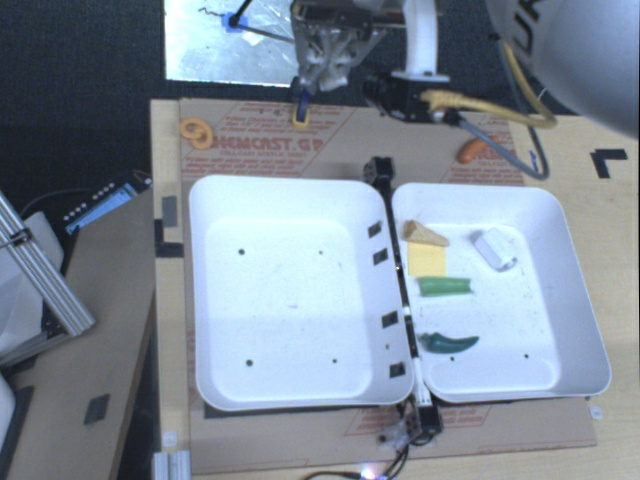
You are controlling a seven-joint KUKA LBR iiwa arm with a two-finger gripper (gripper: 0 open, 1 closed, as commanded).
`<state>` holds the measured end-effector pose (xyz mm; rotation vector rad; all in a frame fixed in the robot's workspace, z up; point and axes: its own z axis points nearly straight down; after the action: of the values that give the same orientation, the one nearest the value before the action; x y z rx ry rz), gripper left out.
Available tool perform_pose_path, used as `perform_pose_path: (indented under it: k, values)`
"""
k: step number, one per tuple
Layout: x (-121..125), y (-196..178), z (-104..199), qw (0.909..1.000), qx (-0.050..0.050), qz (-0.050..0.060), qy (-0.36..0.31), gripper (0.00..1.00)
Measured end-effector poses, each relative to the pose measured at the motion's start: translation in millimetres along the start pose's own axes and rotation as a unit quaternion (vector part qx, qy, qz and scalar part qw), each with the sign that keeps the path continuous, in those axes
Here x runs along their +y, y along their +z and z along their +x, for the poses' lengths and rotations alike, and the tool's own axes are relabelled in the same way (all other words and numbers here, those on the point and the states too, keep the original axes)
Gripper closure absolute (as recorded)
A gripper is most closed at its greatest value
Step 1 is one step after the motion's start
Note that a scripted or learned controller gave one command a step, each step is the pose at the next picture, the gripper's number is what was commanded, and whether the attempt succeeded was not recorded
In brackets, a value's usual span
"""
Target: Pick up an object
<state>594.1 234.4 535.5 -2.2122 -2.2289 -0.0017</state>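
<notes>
Candidate objs all in right bin (570,268), left half, close to divider clips (385,258): tan wedge (425,233) touching top edge of yellow square (427,260); green cylinder (443,286) lying across just below square; dark green pepper (450,343) lower down, on its own; pale grey-white block (493,249) off to the right, also on its own.

Best bets, judging by spacing: pepper or pale block, since each has bare bin floor on all sides. Avoid wedge/square pair, which are touching and flat, so likely to slip or drag each other. Cylinder OK if pinched across short axis, i.e. closing line at right angles to its length; otherwise prob. rolls away.

For pepper: aim at thick mid-body, not thin tail; come straight down, no sideways sweep. Keep off bin wall and divider w/ any obj. near them.

Left bin (290,288) beside it, no use for this step.

Jaws high at top of camera view, beyond both bins, over printed board (260,143) on bench; well apart from every obj. Spread or pressed together: can't tell, too blurred & cluttered up there. Nothing seen pinched.

Long travel needed first: across & down into right bin, clearing yellow cable (490,108) and bin rim.
</notes>
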Motion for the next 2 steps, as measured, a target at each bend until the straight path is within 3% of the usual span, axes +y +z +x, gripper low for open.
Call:
perform_pose_path:
  k: [1, 2]
  values:
    - [-72, 0, 1, 1.0000, 0.000, 0.000, 0.000, 1.00]
    - [-91, 1, 0, 1.0000, 0.000, 0.000, 0.001, 1.00]
